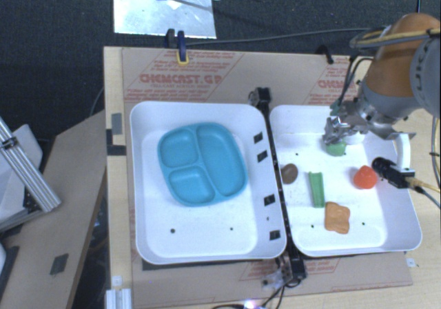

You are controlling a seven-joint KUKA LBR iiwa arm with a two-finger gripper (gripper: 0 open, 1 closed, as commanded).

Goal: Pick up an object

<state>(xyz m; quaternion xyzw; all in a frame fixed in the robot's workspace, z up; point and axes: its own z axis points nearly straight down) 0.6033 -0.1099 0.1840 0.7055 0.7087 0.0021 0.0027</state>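
In the right bin (386, 235) lie a brown round object (289, 173), a green stick (316, 188), an orange toast-shaped piece (337, 217) and a red-orange ball (365, 177). My gripper (335, 136) is down over the bin's back part, right above a small green object (336, 149) that peeks out beneath its tips. The arm's orange band (400, 59) rises to the upper right. How the fingers stand around the green object is hidden by the gripper body.
The left bin (151, 232) bears a blue divided plate (202, 163). Black clips (265, 156) run along the divider between the bins. A black part (389, 171) juts in beside the red-orange ball. A clamp (180, 45) sits at the bench's back edge.
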